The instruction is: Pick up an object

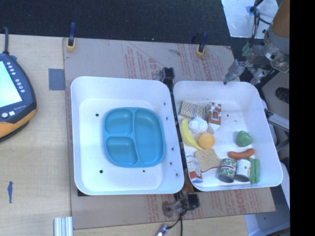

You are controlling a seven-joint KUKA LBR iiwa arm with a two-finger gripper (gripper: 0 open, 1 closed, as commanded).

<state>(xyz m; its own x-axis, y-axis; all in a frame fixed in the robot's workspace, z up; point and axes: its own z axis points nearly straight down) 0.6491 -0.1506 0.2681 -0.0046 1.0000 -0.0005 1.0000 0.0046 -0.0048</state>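
My gripper (pixel 244 75) hangs open over the far right corner of the right bin (pixel 266 127), with nothing between its fingers. Below it in that bin lie a checkered cracker (pixel 191 110), a white ball (pixel 199 125), a brown-and-white box (pixel 214 113), a banana (pixel 186 134), an orange (pixel 206 140), a green lump (pixel 243 138), a sausage (pixel 241 154), a slice of toast (pixel 206 159), two small cans (pixel 227 171) (pixel 242 170) and a small bottle (pixel 193 168). All of them lie apart from the gripper.
The left bin (pixel 83 132) holds a blue divided plate (pixel 134 135). A control pendant (pixel 12 97) lies on the bench at the far left. Clamps (pixel 71 41) (pixel 201 48) pin the cardboard's far edge.
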